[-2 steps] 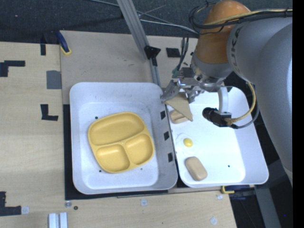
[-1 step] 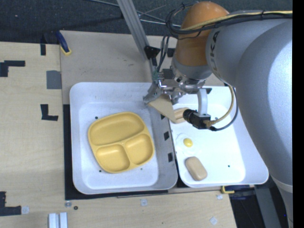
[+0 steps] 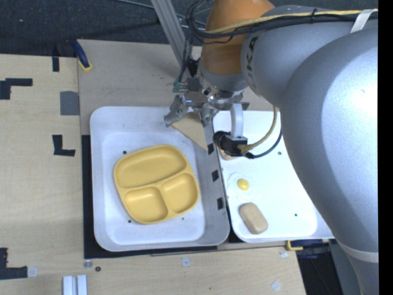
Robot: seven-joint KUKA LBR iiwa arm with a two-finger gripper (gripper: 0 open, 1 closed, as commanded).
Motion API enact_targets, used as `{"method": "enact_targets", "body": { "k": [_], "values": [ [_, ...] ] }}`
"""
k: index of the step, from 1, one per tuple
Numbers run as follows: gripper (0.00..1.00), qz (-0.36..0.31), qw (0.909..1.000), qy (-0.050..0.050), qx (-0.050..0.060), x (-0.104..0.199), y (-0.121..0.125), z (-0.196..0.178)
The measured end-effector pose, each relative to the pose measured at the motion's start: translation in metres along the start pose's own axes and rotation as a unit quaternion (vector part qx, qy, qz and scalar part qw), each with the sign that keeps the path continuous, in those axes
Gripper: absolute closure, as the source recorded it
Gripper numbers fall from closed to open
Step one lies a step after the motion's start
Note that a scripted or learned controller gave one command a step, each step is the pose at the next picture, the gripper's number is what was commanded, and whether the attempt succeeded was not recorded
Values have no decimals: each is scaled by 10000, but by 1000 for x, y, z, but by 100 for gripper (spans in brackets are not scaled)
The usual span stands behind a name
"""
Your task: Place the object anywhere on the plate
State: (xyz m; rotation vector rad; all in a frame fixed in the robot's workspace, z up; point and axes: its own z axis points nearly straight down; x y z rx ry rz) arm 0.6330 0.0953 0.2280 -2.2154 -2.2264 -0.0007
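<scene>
Tan bench (image 3: 37,183) bears two white bins (image 3: 104,165); end effector (image 3: 191,118) grasps a tan wedge (image 3: 191,131).

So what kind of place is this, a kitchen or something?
More likely a robotics lab bench: a grey arm reaches over two white bins, one holding a yellow divided plate, on a taped plywood bench.

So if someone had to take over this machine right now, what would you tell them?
Gripper: above the far edge of the left bin, with a flat tan wedge at its fingertips; whether it's gripped, I can't tell.
Plate: yellow, three sections, in the left bin, nothing on it.
Right bin: a tan lump and a small yellow piece.
Done: nothing placed.
Left: set the object on the plate.
</scene>
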Motion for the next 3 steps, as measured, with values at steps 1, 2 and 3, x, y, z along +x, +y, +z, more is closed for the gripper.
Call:
{"method": "enact_targets", "body": {
  "k": [1, 2, 3],
  "values": [
    [100, 3, 10000, -1, 2, 55, 11, -6],
    [100, 12, 10000, -8, 5, 73, 15, -4],
    [0, 15, 10000, -12, 6, 72, 14, -4]
  ]
}}
